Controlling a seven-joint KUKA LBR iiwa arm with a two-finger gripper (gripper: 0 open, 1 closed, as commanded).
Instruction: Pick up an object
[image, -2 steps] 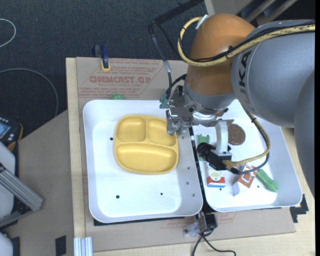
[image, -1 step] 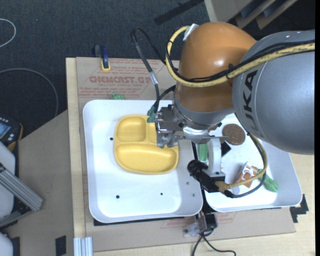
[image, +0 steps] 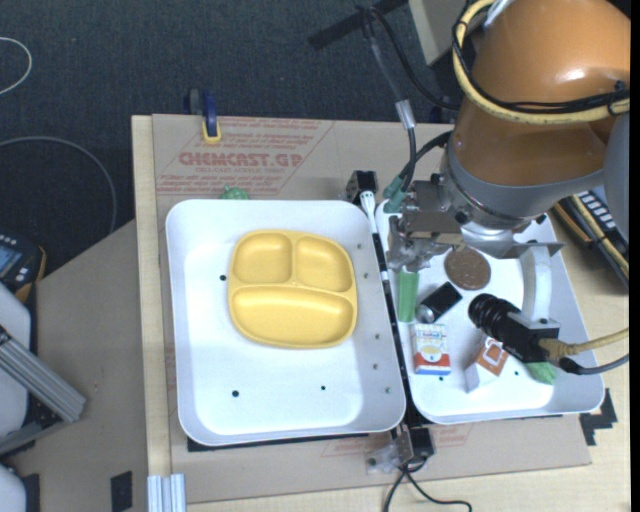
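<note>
Looming large at upper right, the arm reaches down over the right bin. Along that bin's left wall lies a green tube. A black block sits just right of it, a brown disc lies further up, and a white-and-red carton lies below. The gripper hangs by the tube's upper end, and I cannot tell whether it is open or closed. A yellow divided plate sits in the left bin.

Yellow plate in left bin. Gripper over right bin, beside green tube; carton, brown disc near.
</note>
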